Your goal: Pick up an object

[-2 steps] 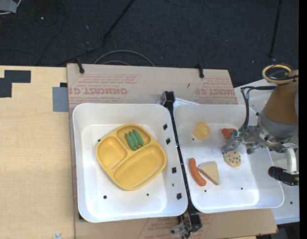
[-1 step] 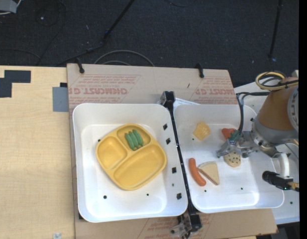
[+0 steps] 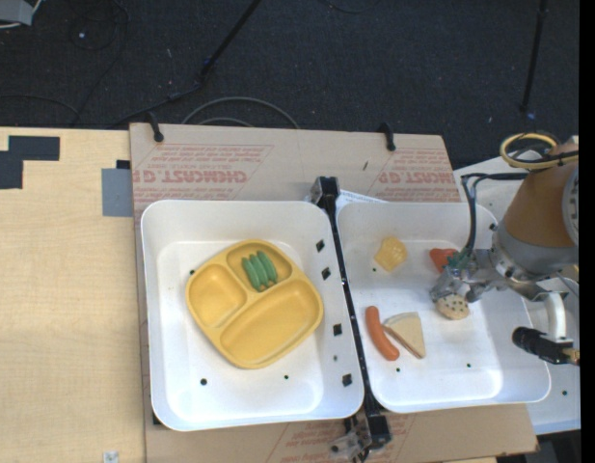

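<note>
The right bin (image 3: 471,384) holds a yellow cheese-like chunk (image 3: 391,255), a small red-orange piece (image 3: 443,257), a round chocolate-chip cookie (image 3: 453,307), a red sausage (image 3: 381,333) and a sandwich wedge (image 3: 409,334). My gripper (image 3: 455,285) reaches in from the right and hangs low just above the cookie, beside the red-orange piece. Its tips blend into the cookie's top edge. I see nothing lifted off the bin floor.
The left bin (image 3: 172,374) carries a yellow divided plate (image 3: 278,331) with green beans (image 3: 259,270) in one small compartment. A black divider (image 3: 338,297) runs between the bins. The arm's orange band (image 3: 538,205) and cables sit over the right bin's far-right edge.
</note>
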`<state>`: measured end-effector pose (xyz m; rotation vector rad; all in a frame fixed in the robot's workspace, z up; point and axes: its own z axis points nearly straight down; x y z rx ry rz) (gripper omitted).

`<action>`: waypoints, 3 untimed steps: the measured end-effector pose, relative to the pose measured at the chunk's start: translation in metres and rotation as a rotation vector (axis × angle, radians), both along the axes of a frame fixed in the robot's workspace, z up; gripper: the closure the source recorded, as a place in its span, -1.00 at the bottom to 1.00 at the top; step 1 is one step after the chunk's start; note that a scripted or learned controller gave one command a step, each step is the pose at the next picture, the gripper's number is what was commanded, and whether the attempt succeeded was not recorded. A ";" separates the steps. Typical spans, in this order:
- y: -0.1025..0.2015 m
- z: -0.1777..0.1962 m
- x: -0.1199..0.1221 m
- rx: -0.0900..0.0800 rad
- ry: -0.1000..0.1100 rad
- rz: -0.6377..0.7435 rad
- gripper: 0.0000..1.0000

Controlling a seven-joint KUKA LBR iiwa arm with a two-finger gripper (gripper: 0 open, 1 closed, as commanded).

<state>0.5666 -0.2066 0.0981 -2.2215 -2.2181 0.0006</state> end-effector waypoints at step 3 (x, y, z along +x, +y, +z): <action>-0.004 0.177 -0.006 -0.003 -0.006 0.004 1.00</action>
